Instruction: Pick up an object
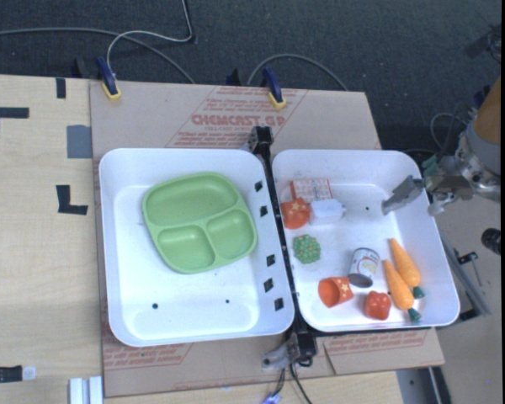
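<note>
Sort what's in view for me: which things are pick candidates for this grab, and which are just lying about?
Belongs to the job:
end effector
right bin
two carrots
tomato
broccoli
small can
red pepper

Just lying about:
green divided plate
left bin
blue clamps

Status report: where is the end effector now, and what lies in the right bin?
End effector over right bin, far right corner, nothing held. Two carrots nearest. Path clear.
</note>
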Robot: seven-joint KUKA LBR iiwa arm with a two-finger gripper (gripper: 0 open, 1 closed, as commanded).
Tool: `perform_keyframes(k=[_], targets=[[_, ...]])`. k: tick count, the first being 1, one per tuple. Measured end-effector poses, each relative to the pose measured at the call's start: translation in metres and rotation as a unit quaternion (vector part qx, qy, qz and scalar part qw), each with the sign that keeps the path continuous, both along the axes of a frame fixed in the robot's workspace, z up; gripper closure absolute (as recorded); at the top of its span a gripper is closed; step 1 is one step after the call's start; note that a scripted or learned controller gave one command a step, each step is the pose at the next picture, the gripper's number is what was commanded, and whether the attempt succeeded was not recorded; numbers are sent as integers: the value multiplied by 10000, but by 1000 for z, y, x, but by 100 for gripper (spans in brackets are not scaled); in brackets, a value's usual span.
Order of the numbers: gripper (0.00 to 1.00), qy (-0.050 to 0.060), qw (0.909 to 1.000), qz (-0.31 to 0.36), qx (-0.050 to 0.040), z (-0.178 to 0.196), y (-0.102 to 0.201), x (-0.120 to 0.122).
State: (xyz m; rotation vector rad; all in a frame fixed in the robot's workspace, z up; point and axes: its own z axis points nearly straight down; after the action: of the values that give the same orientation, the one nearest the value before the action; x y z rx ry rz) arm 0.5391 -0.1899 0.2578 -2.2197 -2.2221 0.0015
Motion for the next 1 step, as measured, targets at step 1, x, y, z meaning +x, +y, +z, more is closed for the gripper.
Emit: perform_keyframes(k=[1], targets=[[0,-4,10000,-12,-7,-129,-35,-43]])
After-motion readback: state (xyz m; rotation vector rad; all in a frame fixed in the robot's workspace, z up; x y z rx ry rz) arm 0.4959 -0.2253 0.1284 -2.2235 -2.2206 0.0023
